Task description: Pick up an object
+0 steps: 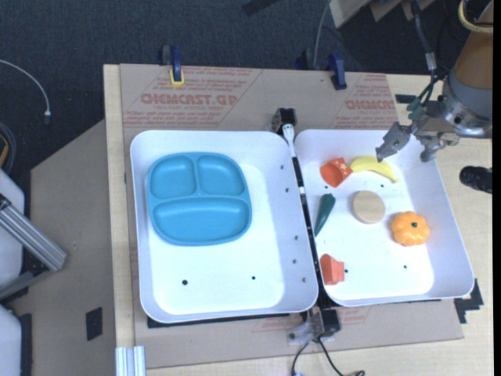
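Two fingers (394,141) spread apart and clamped on nothing, gripper (411,143) poised over the right bin's (450,202) far edge, arm (470,84) angled in from the upper right. Just beneath the left fingertip, a banana (374,168); beside it, a red piece (335,172). Nearer the camera, a tan disc (368,207), a small pumpkin (410,229), a green pepper (323,212) by the dividing wall, and a second red piece (332,269) in the near corner. Over in the left bin (227,288), a blue divided plate (200,197). Under both, a cardboard sheet (235,92), clamped at the far side.
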Action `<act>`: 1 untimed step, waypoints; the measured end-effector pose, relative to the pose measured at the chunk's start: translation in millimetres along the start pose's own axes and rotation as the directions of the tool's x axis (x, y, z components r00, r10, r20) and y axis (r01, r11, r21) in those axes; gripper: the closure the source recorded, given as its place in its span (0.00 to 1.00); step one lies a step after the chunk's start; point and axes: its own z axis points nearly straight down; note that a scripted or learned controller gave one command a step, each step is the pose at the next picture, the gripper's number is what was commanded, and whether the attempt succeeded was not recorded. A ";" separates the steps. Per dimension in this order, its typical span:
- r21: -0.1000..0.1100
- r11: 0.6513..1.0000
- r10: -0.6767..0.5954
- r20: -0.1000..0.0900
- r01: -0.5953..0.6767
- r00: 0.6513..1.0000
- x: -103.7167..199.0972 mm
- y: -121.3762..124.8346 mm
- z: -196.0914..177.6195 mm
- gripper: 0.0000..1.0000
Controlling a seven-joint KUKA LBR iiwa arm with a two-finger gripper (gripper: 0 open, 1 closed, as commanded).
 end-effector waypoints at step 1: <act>-0.014 1.000 -0.003 0.002 0.003 1.000 0.5 2.2 -8.2 0.00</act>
